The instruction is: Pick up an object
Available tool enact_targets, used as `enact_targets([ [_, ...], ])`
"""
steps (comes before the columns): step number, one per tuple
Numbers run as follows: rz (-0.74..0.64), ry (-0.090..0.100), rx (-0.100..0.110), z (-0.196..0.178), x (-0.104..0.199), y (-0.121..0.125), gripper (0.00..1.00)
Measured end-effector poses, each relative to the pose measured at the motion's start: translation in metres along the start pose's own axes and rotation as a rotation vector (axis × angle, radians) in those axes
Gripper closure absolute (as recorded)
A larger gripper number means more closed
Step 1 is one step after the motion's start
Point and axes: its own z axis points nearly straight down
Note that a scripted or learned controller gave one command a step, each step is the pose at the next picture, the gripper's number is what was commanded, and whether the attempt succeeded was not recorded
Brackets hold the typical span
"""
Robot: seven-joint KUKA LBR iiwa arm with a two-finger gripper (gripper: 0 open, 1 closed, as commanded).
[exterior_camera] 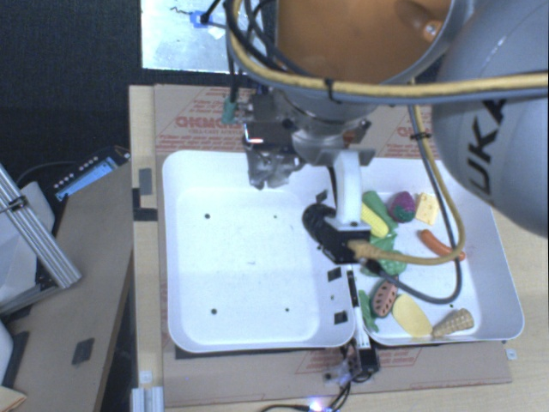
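camera view: ridged cone (453,322) beside yellow oval (412,318)

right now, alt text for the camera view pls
A grey and orange arm reaches in from the right and hangs its claw over the far part of the left bin. The right bin holds a heap of toy food, among it a cone and a cheese wedge.

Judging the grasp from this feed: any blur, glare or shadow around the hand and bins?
Camera view: orange band looms close and out of focus; hand slightly soft; left bin evenly lit without glare; toys in the right bin read clearly.
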Motion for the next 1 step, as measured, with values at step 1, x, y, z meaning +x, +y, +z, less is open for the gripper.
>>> enact_targets([
  [1,0.001,0.005,-0.011,-0.0309,-0.0002,-0.0059,1.0],
])
